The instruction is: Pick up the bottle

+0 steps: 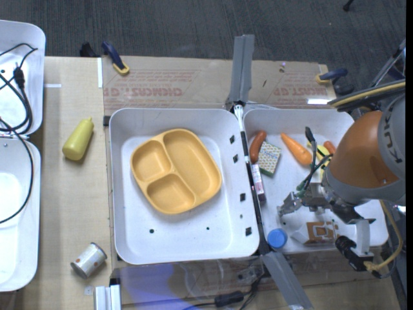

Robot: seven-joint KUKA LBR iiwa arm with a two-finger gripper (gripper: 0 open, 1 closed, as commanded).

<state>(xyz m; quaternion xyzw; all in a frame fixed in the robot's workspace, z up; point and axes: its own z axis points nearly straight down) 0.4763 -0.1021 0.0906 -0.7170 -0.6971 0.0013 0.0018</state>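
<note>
A clear bottle with a blue cap (pixel 277 238) lies in the near left corner of the right bin (pixel 277 118). My gripper (pixel 290 208) hangs low over that bin, just above and slightly right of the cap. The orange band of the arm (pixel 361 152) covers the bin's right side. A yellow squeeze bottle (pixel 78 139) lies on the bench left of the left bin, far from the gripper.
The left bin (pixel 122 192) holds a yellow divided plate (pixel 175 170). In the right bin lie a sausage (pixel 257 145), a carrot (pixel 297 149), a green sponge (pixel 269 158), a marker (pixel 257 181) and a small brown card (pixel 318 232). A tin can (pixel 88 259) lies on the bench at lower left.
</note>
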